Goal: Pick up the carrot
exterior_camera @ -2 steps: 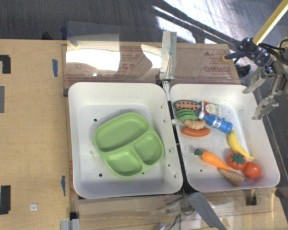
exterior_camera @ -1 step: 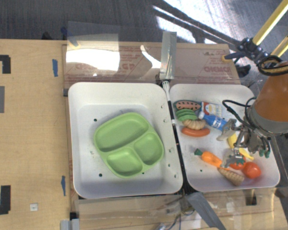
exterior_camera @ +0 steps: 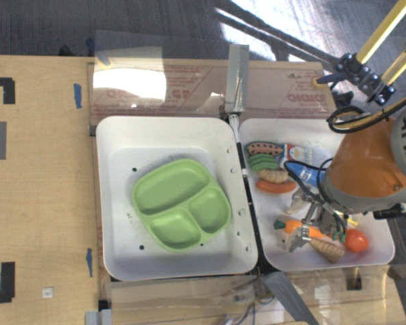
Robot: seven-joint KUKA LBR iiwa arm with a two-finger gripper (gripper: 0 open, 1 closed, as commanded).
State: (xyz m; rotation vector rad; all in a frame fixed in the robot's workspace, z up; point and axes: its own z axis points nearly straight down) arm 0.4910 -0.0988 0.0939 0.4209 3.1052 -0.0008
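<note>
We log two white bins side by side on the tabletop (exterior_camera: 34, 202). Left bin (exterior_camera: 115, 181): one green divided plate (exterior_camera: 181, 203), three compartments, lying flat and turned at a slant. Right bin (exterior_camera: 379, 252): a cluster of toy food. The arm (exterior_camera: 365, 164), with its orange band, reaches in from the right; its gripper (exterior_camera: 304, 232) is low over the carrot (exterior_camera: 304, 230), an orange piece lying near the bin's front. We cannot make out the fingers against the clutter. Just right of the carrot: a tan bread-like piece (exterior_camera: 327, 249) and a red tomato (exterior_camera: 356, 240). Farther back: green slices (exterior_camera: 262, 160), a blue packet (exterior_camera: 304, 172), possibly a hot dog (exterior_camera: 274, 181).
</note>
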